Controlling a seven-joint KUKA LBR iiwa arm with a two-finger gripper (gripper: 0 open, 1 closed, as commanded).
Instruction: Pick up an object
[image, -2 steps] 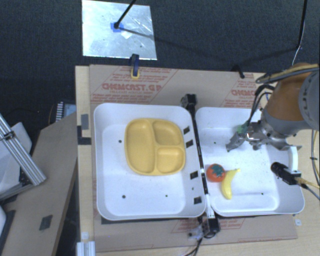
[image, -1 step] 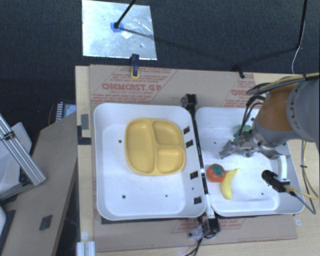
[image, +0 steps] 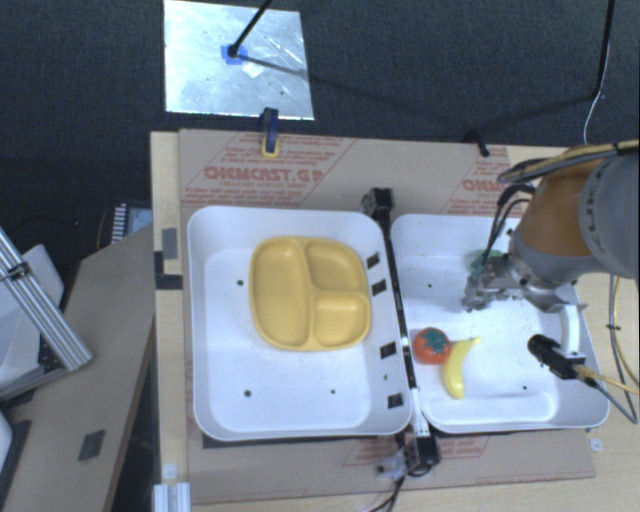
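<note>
A: Arm (image: 575, 215) comes in from the right, gripper (image: 480, 295) down over the right bin (image: 500, 410), upper middle of its floor. Open or closed?

B: Can't tell, too small and blurred. Nothing visibly between them.

A: Objects?

B: Toy tomato (image: 432, 344), red with a green top, near the right bin's left wall, lower half. Toy banana (image: 457, 368) touching it on the right, running down toward the bin's front edge. Both apart from the gripper, below it.

A: Left bin (image: 215, 400)?

B: Yellow divided plate (image: 308, 292), three compartments, lying flat around the centre, a bit toward the back edge.

A: Bench?

B: Cardboard sheet (image: 330, 170) under both bins.
</note>
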